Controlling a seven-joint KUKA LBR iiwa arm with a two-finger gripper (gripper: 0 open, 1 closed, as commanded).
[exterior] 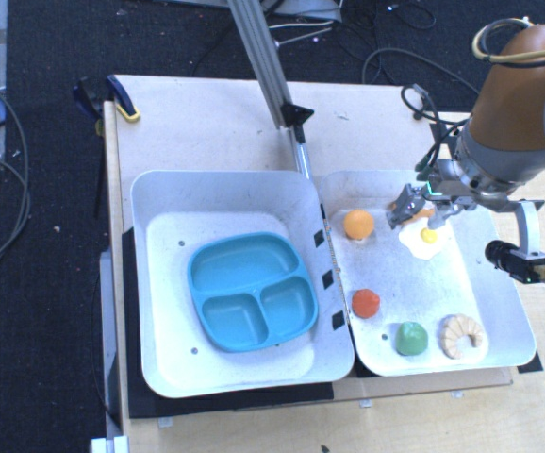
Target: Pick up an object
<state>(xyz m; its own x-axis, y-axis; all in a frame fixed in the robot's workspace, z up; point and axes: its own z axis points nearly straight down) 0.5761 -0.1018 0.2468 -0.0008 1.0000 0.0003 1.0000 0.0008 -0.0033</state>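
Fried-egg toy [422, 241], white with a yellow yolk, lies flat in the right bin [499, 343] toward its far side, just beneath the gripper [420, 208]; it looks light, thin and probably slick plastic, best pinched across its rim rather than the domed yolk. Gripper state: cannot tell how far it is parted, and nothing is seen held in it. Other stock: orange ball [357, 224], red ball [365, 303], green object [410, 338], shrimp-like toy [462, 335]; blue divided tray [252, 292] in left bin [159, 253].
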